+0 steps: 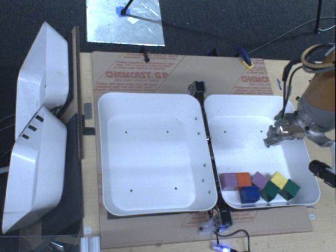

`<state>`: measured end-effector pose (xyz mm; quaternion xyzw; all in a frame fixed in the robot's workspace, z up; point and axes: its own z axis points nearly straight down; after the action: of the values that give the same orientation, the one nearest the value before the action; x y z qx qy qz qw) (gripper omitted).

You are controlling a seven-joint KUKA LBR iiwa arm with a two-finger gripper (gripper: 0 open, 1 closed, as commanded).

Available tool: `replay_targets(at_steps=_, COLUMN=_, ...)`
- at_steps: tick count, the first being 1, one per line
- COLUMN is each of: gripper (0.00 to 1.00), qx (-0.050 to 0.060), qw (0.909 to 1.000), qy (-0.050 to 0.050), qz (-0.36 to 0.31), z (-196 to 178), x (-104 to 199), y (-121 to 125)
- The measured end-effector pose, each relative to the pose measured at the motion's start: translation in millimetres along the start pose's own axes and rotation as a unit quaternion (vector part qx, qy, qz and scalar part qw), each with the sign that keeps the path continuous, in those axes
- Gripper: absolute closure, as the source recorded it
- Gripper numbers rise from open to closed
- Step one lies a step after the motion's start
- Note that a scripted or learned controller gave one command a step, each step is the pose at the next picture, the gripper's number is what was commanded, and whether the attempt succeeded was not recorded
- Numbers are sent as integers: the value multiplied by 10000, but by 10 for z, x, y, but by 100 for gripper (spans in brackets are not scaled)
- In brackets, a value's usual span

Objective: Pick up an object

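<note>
above right bin (231,109), gripper (274,136)

Your way down into the right bin (236,127) is open across its upper and middle floor. The blocks (260,186) crowd its near edge, touching one another. The left bin (152,112) offers open floor throughout.

lit evenly and fairly brightly from above, with a cool bluish cast. glaring hard off the foil sheet (125,14) at the top, washing out the floors of the two white bins (152,151). casting only soft, faint shadows along the bin walls. blurring slightly at the end effector (274,135), softening and graining toward the dark edges.
</note>
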<state>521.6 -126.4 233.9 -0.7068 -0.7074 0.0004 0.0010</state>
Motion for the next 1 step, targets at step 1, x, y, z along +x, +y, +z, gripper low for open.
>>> replay_targets(at_steps=1, gripper=100, qx=4, qw=10000, qy=-4, qz=2, z=465, x=-272, y=678)
